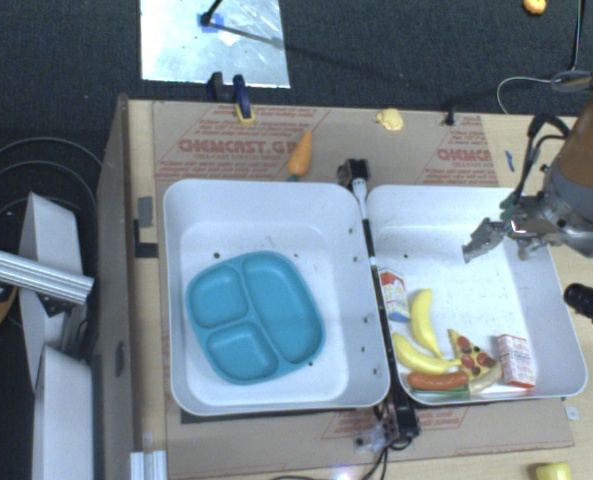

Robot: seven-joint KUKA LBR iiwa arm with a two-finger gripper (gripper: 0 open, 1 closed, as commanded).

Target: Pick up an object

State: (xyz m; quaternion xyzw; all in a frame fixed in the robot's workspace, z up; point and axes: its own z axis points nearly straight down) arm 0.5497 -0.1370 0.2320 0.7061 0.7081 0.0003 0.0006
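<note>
The robot arm [586, 153] came in from the right side of the picture, in the upper right part. It was grey, with an orange band near the wrist. The arm bent down and to the left. At its end was the gripper [479, 242], a little right of the middle and above the middle line. It pointed down and to the left. Nothing could be seen between its fingers.

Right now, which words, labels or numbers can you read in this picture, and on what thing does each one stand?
"CHEMCAST": red print on the brown board under the bins, left of the carrot.
Same red print on the board's right part: cut off, unreadable.
Small carton and packet in the right bin: print too small to read.
</note>
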